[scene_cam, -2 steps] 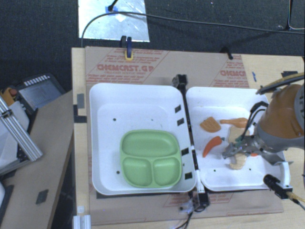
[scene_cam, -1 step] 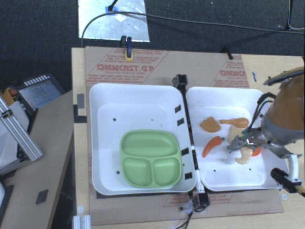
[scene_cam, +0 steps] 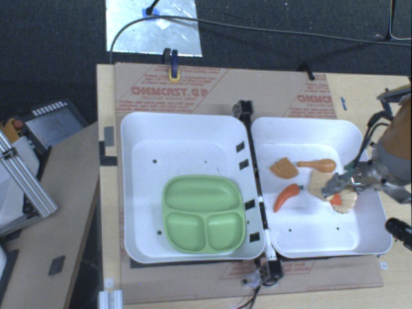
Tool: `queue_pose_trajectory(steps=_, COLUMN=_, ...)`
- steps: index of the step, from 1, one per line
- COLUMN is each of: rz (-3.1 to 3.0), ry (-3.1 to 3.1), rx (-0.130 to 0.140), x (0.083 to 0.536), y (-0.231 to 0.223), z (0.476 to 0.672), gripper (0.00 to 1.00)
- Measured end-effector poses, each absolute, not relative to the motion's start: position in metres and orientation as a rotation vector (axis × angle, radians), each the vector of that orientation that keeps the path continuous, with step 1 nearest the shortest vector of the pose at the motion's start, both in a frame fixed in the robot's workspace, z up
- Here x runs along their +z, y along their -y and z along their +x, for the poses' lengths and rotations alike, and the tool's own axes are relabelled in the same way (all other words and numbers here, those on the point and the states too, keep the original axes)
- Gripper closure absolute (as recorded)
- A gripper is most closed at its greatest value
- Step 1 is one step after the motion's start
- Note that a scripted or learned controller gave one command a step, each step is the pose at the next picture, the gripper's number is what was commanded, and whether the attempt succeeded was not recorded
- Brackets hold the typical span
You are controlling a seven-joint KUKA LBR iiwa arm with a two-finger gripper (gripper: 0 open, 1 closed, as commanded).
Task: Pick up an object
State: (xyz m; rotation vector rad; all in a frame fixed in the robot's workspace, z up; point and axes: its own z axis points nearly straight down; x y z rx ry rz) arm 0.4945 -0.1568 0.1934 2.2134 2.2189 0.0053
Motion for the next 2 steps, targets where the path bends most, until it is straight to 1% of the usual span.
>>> queue_pose_trajectory(steps=1, rz=2.212, ry=-2.221, rx=0.006, x=0.237, y=0.158, z=0.494, gripper=1.00)
queue_pose_trajectory(steps=2, rz=2.213, ry=-2.223, rx=0.004, x=0.260, y=0.158, z=0.496, gripper=1.00)
